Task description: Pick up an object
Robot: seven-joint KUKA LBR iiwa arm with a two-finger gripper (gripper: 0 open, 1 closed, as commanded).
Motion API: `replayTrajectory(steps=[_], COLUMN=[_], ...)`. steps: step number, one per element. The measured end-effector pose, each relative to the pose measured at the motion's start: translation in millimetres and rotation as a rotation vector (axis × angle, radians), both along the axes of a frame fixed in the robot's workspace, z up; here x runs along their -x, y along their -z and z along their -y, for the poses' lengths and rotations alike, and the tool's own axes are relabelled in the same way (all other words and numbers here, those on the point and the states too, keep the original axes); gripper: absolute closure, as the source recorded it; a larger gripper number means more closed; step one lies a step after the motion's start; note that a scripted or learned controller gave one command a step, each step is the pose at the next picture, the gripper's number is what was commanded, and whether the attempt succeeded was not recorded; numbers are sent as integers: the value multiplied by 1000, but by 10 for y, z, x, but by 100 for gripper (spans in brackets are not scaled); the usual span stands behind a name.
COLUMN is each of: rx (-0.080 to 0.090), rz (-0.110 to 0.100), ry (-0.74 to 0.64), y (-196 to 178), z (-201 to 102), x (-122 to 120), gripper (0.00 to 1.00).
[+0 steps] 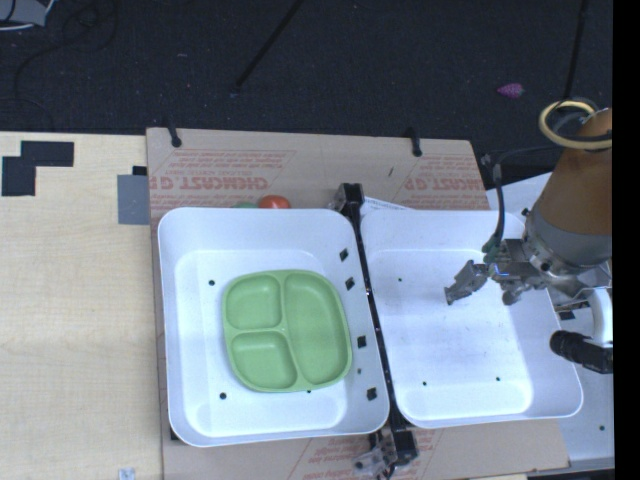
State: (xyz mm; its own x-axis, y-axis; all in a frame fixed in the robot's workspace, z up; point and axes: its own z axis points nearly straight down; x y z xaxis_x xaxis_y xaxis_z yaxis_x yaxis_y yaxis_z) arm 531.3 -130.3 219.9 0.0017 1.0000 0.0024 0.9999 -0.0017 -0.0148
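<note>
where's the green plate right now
The green divided plate lies flat in the middle of the left bin, across the central divider from the gripper over the right bin.

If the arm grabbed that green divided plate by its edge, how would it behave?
The green plate looks like moulded plastic, so probably stiff and light. Its glossy, rounded rim may slip from the gripper. Lying flat in the left bin, it should slide, not roll.

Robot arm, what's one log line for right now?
gripper: over right bin, nothing between fingers | green plate: in left bin, untouched | pick: not done
</note>
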Motion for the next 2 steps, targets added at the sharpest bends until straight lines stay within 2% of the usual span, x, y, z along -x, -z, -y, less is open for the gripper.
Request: replayTrajectory(steps=[1,2], rx=[2,0], rz=[13,6], ry=[-2,-1], y=[-65,526], z=[2,40], x=[-27,62], gripper=[0,0])
